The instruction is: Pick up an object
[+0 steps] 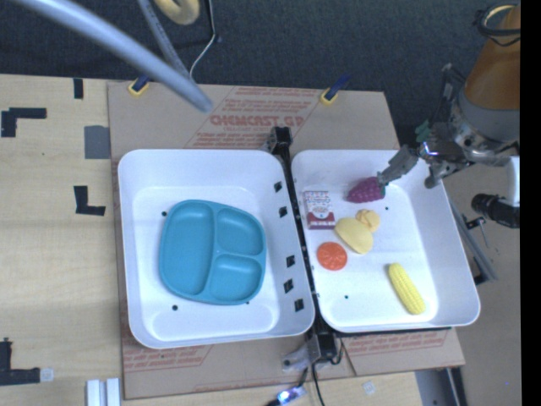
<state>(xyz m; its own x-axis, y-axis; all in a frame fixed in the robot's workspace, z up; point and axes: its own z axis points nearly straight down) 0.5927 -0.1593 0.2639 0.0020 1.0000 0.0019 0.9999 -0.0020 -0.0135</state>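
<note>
The right bin (448, 252) holds a purple bunch of grapes (365, 191), a small red-and-white carton (318, 207), a pale yellow toy (358, 231), an orange-red round piece (331, 256) and a yellow corn cob (407, 288). My gripper (416, 172) hangs over the bin's far right corner, open, its two fingers spread with nothing between them. The left fingertip (390, 172) points down at the grapes and ends just to their right.
The left bin (139, 193) carries a blue divided plate (213, 250). Both bins rest on a cardboard sheet (254, 117). A grey pole (110, 36) slants across the far left, above the bench. The arm's body (494, 74) stands at the right edge.
</note>
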